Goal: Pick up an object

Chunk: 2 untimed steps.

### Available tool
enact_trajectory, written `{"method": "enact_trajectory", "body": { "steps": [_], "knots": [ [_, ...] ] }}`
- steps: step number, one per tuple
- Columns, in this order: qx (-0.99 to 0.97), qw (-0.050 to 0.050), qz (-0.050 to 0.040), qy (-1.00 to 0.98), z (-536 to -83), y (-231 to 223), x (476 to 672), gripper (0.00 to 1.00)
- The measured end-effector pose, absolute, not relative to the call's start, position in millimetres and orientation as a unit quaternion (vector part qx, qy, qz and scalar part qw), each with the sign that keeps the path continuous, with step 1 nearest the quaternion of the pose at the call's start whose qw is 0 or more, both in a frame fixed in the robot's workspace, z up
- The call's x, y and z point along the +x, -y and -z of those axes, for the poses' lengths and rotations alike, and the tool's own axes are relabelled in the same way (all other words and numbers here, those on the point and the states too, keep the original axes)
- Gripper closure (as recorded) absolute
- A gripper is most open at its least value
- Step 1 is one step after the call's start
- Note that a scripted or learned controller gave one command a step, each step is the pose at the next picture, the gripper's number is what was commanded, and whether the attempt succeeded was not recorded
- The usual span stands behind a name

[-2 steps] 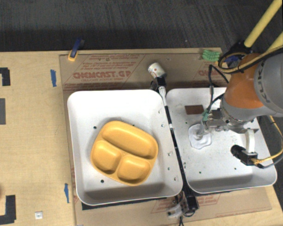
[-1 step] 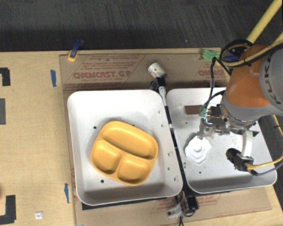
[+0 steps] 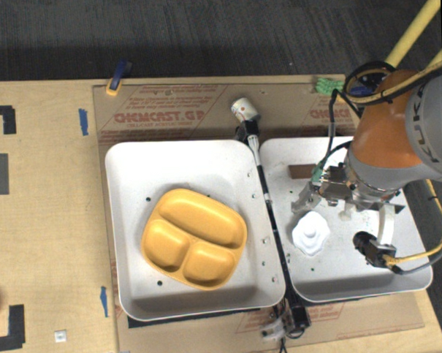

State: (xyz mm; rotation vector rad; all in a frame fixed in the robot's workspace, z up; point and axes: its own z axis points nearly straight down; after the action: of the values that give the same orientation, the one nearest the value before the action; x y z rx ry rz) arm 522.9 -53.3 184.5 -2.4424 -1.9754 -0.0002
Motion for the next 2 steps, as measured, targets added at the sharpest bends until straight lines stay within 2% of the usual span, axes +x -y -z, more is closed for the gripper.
{"method": "enact_trajectory", "body": {
  "steps": [1, 2],
  "knots": [
    [-0.815, 0.001, -0.0007, 0.58, -140.4, 152.0, 509.4, 0.0],
    [-0.704, 0.006, 0.0033, 0.71, -84.6, 188.2, 523.3, 0.0]
  ]
}}
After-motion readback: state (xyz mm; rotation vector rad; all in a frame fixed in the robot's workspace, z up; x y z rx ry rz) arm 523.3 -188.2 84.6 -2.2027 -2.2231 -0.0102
